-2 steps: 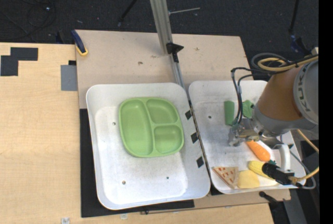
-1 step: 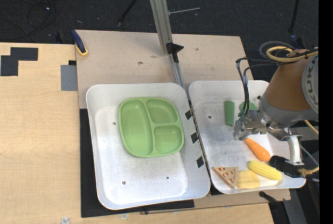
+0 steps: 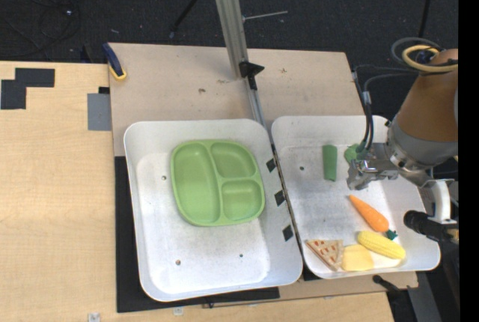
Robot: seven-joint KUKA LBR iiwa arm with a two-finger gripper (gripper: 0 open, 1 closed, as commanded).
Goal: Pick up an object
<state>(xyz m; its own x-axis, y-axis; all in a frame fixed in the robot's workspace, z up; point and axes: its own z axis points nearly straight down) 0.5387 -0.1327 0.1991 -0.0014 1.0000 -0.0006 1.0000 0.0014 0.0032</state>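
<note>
Fingers (image 3: 358,172) of the arm hang low over the right bin (image 3: 299,135), and whether they are spread or pressed together I cannot tell, since the metal parts blur into one grey cluster; nothing can be seen between them. Taking the right bin as the landmark: the fingers sit in its upper right part, with something small and green just behind them. A green block (image 3: 330,162) stands a little to their left, near the bin's upper middle, apart from them. An orange carrot (image 3: 370,213) lies just below the fingers, slanting toward the bin's lower right. Along the bin's bottom edge lie a yellow corn cob (image 3: 382,245), a pale yellow piece (image 3: 358,260) touching it, and a pizza slice (image 3: 325,250) just left of that. Left of the right bin, the left bin (image 3: 150,238) carries a green divided plate (image 3: 218,183).
</note>
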